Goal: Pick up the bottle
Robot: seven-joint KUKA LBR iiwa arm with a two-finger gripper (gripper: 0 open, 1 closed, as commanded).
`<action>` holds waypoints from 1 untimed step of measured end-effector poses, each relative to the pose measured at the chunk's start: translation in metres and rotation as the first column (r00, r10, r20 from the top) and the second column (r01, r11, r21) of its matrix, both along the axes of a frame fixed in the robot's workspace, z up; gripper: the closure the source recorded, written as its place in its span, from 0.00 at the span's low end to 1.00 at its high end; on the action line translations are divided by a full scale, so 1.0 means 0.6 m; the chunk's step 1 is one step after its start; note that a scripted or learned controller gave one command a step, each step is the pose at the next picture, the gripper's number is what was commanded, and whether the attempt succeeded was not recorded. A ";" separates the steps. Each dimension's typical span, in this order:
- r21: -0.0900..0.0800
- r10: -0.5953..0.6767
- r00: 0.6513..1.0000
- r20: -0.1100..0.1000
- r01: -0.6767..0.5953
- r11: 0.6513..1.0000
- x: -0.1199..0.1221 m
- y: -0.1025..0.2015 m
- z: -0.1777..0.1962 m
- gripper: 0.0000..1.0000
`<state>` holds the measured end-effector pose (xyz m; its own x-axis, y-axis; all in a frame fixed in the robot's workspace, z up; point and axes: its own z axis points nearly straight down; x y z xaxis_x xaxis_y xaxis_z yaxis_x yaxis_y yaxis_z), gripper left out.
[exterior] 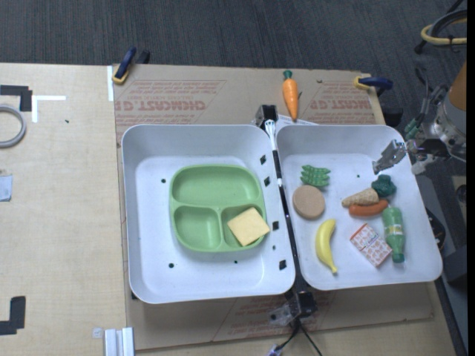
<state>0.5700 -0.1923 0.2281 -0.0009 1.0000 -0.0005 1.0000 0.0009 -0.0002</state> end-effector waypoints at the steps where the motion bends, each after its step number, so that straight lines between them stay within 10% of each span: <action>1: -0.001 0.002 1.000 0.001 -0.002 1.000 0.001 -0.001 0.016 1.00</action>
